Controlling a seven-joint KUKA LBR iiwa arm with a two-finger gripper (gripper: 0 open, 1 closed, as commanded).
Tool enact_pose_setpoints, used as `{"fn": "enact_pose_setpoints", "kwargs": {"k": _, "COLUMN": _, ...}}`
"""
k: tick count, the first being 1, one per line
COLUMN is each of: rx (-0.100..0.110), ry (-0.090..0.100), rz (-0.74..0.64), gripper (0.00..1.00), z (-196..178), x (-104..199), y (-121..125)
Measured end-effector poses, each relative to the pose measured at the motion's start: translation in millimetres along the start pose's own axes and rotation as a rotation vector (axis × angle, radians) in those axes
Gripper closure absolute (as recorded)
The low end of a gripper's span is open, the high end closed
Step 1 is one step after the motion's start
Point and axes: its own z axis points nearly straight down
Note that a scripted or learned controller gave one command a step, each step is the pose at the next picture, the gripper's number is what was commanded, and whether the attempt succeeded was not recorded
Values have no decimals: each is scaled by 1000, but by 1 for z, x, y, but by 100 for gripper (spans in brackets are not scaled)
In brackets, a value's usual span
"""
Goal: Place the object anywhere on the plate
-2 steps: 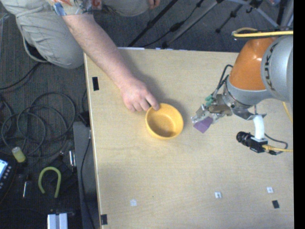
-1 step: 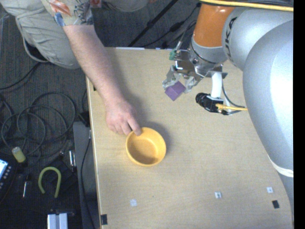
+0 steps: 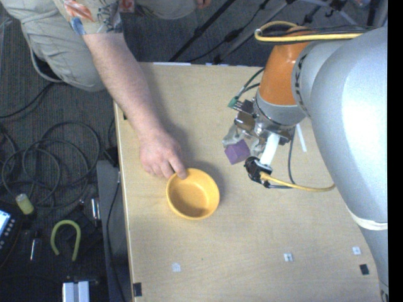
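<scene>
Nearest the camera: tan bench top, bare but for a few small square markers along the near edge. Left of the bench, down on the dark floor: a green U-shaped piece, a small yellow-green cylinder and loops of black cable. Farther in, toward the bench's left side: the yellow plate, deep and bowl-like, upright. On its far-left rim: a person's hand, fingertips touching the edge, bare forearm running back to the upper left and a patterned shirt. To the right of the plate and a little farther back: the purple object, small and blocky, tilted, well apart from the plate and right against the tip of the gripper. Cannot tell whether gripped or merely beside the claw, nor whether the claw is open or closed; too much hidden by brackets and wiring. Just below the claw: a black fitting, and from it a thin yellow cable curving right over the bench. Above the claw: the orange band of the wrist, with another yellow loop over it. Along the right side: the big grey arm, reaching in. Farthest back: dark floor, more cables and metal stand legs.
</scene>
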Motion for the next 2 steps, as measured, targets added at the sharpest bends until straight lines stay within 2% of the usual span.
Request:
{"fn": "enact_pose_setpoints", "kwargs": {"k": 1, "rx": -3, "ry": -2, "rz": -72, "gripper": 100, "z": -1, "x": 74, "y": 34}}
{"fn": "enact_pose_setpoints", "kwargs": {"k": 2, "rx": -1, "ry": -1, "rz": 53, "gripper": 100, "z": -1, "x": 2, "y": 42}}
